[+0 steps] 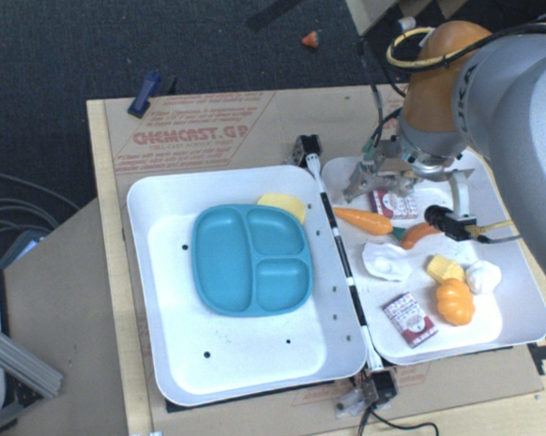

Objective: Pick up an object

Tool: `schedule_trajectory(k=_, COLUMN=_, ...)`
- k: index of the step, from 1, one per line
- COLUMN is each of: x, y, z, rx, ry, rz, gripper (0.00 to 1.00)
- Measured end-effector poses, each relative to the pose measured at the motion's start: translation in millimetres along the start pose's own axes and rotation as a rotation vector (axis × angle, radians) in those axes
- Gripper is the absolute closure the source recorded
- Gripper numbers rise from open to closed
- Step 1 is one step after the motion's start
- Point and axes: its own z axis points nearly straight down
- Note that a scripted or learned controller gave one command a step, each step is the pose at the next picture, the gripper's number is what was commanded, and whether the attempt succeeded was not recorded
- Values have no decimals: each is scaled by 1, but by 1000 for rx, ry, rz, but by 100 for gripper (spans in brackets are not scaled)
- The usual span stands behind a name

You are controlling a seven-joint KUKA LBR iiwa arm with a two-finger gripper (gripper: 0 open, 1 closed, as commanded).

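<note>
A divided tray (252, 259) lies in the left bin (171, 352); a carrot (363, 219), a carton (410, 318) and a round fruit (455, 302) lie in the right bin (516, 320).

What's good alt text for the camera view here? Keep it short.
A grey arm with an orange band reaches in from the right, its gripper low over the right bin above a carrot, a small red-and-white packet and an orange fruit. The left bin holds a blue divided tray.

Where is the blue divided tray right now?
The blue divided tray lies flat in the left bin, toward its upper middle, with a yellow piece at its top right corner.
</note>
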Motion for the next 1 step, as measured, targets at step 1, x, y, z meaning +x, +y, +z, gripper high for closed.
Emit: schedule_trajectory(k=1, x=0, y=0, z=0, rx=0, ry=0, rz=0, gripper=0)
